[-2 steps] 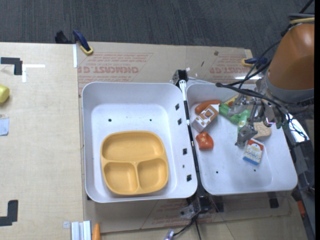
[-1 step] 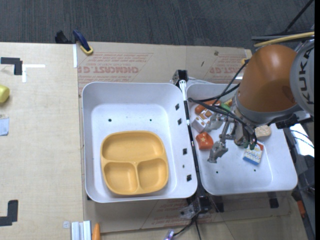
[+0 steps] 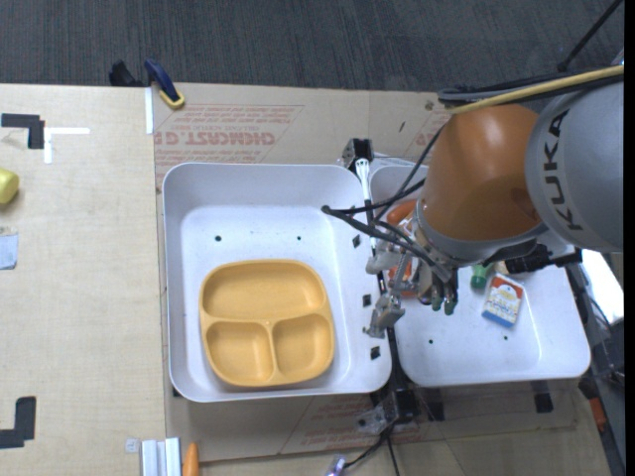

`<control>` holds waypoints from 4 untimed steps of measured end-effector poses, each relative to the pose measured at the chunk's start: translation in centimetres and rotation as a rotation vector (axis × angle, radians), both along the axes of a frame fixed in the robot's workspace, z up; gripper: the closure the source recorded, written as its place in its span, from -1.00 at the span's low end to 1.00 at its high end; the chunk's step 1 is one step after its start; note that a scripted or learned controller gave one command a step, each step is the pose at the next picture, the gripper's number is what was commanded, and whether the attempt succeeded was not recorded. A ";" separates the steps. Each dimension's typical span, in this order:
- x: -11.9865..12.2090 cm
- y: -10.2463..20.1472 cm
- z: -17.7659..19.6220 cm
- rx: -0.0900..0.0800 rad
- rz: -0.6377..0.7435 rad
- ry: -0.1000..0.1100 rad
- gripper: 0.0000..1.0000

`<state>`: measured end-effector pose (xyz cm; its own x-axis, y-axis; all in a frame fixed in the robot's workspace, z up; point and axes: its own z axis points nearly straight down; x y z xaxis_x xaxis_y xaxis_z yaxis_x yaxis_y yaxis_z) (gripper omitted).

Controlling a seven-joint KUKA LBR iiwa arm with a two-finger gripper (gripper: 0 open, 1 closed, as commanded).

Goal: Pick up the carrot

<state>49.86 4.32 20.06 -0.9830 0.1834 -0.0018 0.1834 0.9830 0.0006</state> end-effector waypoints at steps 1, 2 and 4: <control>-2.0 6.1 -7.2 0.000 -0.003 0.002 -1.00; 0.1 6.4 -10.7 0.001 0.098 -0.006 -1.00; -0.4 7.2 -9.8 -0.004 0.214 -0.047 1.00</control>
<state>49.44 11.50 10.24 -0.9983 -0.0299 -0.0493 -0.0299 0.9996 0.0000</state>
